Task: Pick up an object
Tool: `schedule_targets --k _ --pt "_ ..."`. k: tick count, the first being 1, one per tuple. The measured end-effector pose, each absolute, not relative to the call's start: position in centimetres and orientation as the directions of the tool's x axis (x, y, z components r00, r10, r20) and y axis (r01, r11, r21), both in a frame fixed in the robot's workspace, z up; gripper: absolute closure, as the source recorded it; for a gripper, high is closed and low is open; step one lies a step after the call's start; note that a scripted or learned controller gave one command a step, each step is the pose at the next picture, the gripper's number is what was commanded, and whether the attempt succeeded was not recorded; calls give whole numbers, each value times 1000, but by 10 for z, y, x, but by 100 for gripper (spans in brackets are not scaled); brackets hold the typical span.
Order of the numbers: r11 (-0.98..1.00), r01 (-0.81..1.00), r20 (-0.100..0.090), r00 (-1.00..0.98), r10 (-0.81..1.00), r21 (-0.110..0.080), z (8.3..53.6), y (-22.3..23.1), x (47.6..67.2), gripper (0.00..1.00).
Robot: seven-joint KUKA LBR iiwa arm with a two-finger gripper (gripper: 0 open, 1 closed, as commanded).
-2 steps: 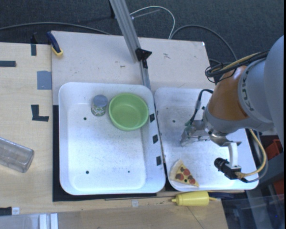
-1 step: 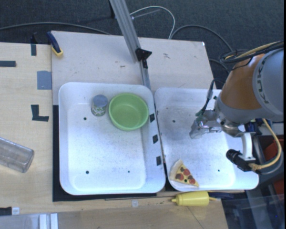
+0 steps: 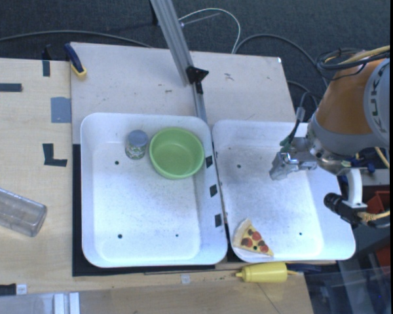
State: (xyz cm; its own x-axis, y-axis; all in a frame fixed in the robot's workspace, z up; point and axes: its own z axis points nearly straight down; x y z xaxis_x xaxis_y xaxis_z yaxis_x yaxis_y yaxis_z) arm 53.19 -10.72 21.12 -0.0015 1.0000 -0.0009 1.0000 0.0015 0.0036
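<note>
just jaws above right bin (image 3: 327, 241)

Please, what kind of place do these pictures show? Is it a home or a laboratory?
Most likely a robotics lab bench, not a home. A grey and orange arm reaches over two white bins that hold toy items, such as a plastic pizza slice and a green bowl. Loose cables lie behind.

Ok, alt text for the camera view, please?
The gripper hangs over the right bin, which holds a pizza slice at its near-left corner. The left bin holds a green bowl and a small jar.
</note>
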Motion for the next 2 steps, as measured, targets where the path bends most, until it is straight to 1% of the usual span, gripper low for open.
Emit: schedule_targets --k 1,2 --pt "6 1000 2 -6 1000 -2 205 -61 547 100" --pt "8 1000 2 -8 1000 0 219 -9 563 100"
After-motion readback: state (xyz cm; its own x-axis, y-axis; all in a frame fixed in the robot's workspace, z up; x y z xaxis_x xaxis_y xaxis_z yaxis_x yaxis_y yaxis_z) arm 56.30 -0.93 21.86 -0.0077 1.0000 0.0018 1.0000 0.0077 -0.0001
